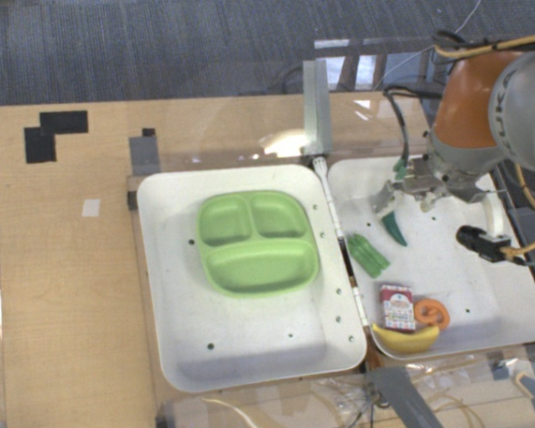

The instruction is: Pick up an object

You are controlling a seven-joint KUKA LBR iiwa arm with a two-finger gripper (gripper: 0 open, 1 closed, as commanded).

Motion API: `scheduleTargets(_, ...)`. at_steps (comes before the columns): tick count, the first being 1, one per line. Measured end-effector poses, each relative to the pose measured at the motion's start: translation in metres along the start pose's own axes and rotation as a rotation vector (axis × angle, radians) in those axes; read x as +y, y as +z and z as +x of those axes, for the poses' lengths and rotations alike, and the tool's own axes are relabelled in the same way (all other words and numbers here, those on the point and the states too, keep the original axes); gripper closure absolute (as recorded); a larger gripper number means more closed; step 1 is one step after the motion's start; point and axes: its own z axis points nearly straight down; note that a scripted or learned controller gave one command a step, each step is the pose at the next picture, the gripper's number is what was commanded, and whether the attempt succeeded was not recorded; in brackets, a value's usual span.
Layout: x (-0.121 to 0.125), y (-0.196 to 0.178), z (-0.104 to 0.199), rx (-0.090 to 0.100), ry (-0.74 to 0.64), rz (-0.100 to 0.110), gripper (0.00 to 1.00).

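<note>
A: Where is the gripper?

B: Over the right bin, near its back wall, just above a dark green pepper-like piece. Whether it has closed on anything, I cannot tell.

A: And the rest of that bin?

B: A light green ridged piece lies by the left wall; a small red carton, an orange slice and a banana cluster at the front (carton and banana touching).

A: The left bin?

B: It holds a green divided plate.

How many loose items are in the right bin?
5: a dark green piece under the gripper, a light green piece, a red box, an orange ring, a banana.
</note>
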Motion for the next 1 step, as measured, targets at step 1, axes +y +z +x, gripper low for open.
scheduleTargets(1, 0.0229, 0.0319, -0.0095, -0.001, 0.112, -0.007, 0.0)
